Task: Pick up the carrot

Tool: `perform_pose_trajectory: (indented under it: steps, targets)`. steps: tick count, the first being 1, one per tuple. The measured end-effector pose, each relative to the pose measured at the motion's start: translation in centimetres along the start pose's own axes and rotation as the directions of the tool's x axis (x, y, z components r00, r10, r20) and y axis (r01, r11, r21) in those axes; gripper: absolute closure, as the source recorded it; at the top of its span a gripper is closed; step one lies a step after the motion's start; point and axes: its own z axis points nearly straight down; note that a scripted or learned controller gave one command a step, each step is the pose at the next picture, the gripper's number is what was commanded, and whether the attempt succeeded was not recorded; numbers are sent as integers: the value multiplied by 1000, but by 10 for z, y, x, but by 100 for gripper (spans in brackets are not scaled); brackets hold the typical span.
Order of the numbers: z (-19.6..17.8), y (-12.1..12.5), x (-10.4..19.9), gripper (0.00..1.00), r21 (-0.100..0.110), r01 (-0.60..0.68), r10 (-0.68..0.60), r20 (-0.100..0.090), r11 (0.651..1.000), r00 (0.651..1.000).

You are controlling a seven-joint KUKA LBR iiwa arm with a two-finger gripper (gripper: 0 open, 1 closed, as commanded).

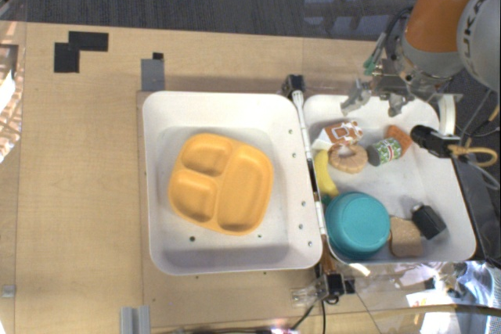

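Nearest you, at the right bin's (pixel 462 199) front edge, a teal bowl (pixel 358 225) sits beside a tan block (pixel 405 237) and a small black piece (pixel 428 220). Behind the bowl you have a yellow banana (pixel 324 174), a bagel (pixel 347 159) and a green can (pixel 385 152). Carrot (pixel 399 138): orange, far part of that bin, just behind the can. Gripper (pixel 378 98) hangs over the bin's far rim, fingers spread, nothing between them. Left bin (pixel 156 168) holds a yellow divided tray (pixel 221 183).
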Motion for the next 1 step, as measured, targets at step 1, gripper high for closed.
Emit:
perform_pose_trajectory:
  steps: [1]
  targets:
    - [37, -11, 74, 0, 4, -54, 54, -4, 999, 999]
